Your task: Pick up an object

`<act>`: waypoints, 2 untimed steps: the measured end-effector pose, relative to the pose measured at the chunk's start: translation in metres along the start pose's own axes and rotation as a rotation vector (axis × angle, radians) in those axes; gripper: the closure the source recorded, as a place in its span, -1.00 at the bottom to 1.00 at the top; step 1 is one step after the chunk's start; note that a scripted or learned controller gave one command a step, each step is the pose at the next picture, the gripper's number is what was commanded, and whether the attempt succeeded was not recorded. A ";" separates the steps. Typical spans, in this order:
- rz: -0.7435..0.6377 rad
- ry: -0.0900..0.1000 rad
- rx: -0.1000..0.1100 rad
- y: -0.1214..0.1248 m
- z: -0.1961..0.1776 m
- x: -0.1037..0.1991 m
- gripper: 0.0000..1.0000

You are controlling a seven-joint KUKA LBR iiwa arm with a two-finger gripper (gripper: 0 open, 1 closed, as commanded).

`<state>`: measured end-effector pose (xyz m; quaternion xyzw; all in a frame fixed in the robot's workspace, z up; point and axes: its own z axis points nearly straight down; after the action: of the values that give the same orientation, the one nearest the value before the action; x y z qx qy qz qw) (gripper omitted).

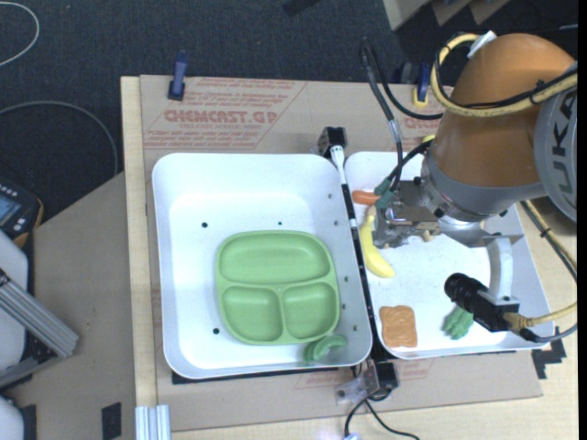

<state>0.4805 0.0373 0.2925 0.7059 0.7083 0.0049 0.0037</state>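
yellow banana [374, 250] lies against the right bin's [523, 255] left wall, gripper [396, 220] close above it, finger state unreadable, so the grasp may, i judge, jam on that wall.

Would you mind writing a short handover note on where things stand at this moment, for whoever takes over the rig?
Tool: low in the right bin, near its left wall, right by the top end of the banana. Whether it is open or shut cannot be made out, and nothing can be seen held.
Right bin: banana along the left wall, a small orange piece above it, a tan cracker-like piece at the front edge, a green toy at the front right.
Left bin: green divided tray, with a small green item at its front corner.
Done: no pick confirmed.
Left: grasp and lift one object.
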 end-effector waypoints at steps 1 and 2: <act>0.001 0.000 -0.003 0.001 -0.110 -0.006 1.00; 0.008 -0.002 0.018 -0.001 -0.060 -0.041 1.00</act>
<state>0.4788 -0.0038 0.3525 0.7088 0.7054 -0.0023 -0.0019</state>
